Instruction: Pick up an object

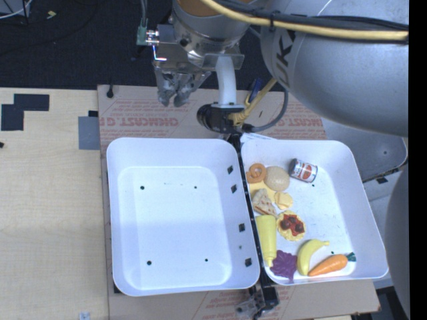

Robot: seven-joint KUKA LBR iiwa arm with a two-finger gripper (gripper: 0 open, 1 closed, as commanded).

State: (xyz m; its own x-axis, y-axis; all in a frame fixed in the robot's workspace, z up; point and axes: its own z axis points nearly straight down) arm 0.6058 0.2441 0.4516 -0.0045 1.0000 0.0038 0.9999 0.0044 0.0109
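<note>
Looking at the right bin [347,179], I see every candidate gathered there: a small can [303,171] lying on its side near the far wall, a doughnut [256,173] and a pale round bun [277,177] close to the divider, and toward the near edge a banana [309,254] touching a carrot [329,265], with a purple piece [285,264] just beside them. The carrot's long axis runs roughly left to right, tilted slightly up at its leafy end; the banana stands more upright in the frame.

From these things I trace back to the gripper [178,93], which hangs beyond the far rim of the left bin [123,179], over the cardboard [133,115]. So the objects all lie to its right and toward me, well apart from it. Its fingers look drawn together with nothing between them. I judge that the coming move calls for a sweep across the divider before any descent.
</note>
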